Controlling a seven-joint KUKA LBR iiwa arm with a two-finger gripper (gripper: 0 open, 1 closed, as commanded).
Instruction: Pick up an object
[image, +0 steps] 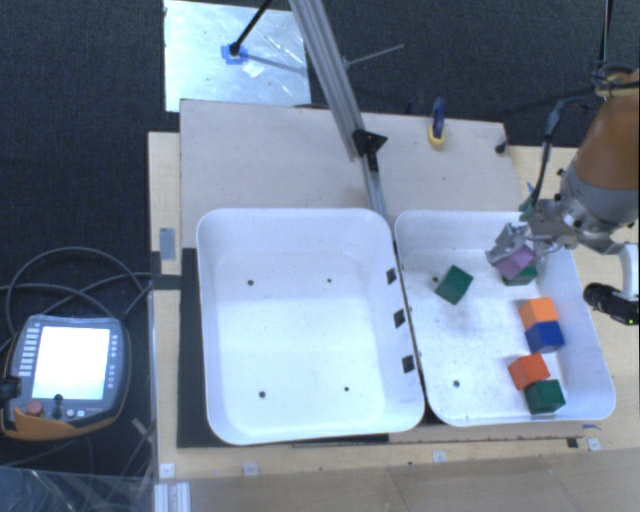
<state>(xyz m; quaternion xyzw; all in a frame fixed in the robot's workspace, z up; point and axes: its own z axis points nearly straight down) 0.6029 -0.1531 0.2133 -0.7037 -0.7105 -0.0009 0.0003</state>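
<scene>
Nearest the bench's front edge, in the right bin (590, 400), a dark green block (545, 397) touches an orange block (528, 370) just behind it, both well below the gripper's fingers. Farther back, a blue block (544, 336) sits against another orange block (539, 311), a little nearer the fingers and slightly to their right. A green block (454, 284) lies alone, tilted, apart to the left of the fingers. Beyond these the gripper (516, 258) hangs over the right bin's rear part, its grey fingers (503, 246) closed around a purple block (517, 264) that shows between them, with a green edge peeking just beneath it. The left bin (215, 300) lies well off to the left. Farthest back, the arm (608, 150) with its orange band rises at the right.
</scene>
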